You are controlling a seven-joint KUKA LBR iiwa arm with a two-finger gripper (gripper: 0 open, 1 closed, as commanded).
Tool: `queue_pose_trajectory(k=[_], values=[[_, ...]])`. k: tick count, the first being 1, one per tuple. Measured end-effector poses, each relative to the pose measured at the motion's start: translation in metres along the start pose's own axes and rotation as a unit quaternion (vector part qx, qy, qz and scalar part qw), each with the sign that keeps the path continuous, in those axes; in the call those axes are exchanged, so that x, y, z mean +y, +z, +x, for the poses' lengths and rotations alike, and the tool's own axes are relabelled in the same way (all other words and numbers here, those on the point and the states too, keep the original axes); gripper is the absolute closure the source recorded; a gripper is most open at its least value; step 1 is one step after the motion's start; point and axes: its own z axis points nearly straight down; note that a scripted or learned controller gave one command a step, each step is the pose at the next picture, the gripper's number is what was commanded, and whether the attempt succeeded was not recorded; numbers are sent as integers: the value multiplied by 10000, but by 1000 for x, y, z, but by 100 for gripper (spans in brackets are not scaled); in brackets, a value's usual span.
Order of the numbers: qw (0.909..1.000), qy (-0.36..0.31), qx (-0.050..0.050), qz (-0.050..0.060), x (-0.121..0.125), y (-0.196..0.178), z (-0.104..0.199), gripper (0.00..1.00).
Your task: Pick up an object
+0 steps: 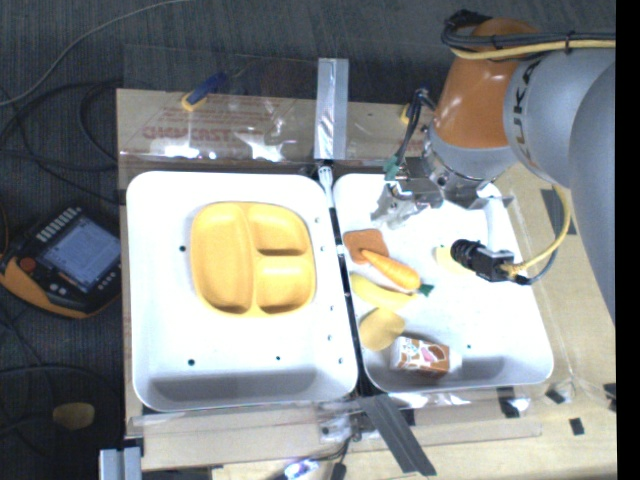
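Note:
The right bin (520, 338) holds several toy foods along its left side. A brown toast-like slice (360, 240) lies under the end of an orange carrot (392, 269). Below these lie a pale yellow piece (372, 291), a rounded yellow chip (380, 326) and a small brown carton (421, 356). My gripper (400, 206) hangs over the bin's upper left part, just above and right of the brown slice. Nothing shows between its tips.
The left bin (160, 368) holds a yellow divided plate (252, 256). A metal divider strip (333, 98) and clear plastic sheet (230, 118) lie behind the bins. A handheld pendant (60, 260) rests on the floor at left.

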Motion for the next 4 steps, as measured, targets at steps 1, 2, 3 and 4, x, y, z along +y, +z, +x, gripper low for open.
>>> queue_pose_trajectory(k=[1,2,3,4], values=[[10000,1,2,3,0,0,0,0],[9987,518,-1,1,-29,122,-72,0],[10000,56,-23,-38,-9,129,-78,0],[10000,55,-23,-41,-9,129,-78,0]])
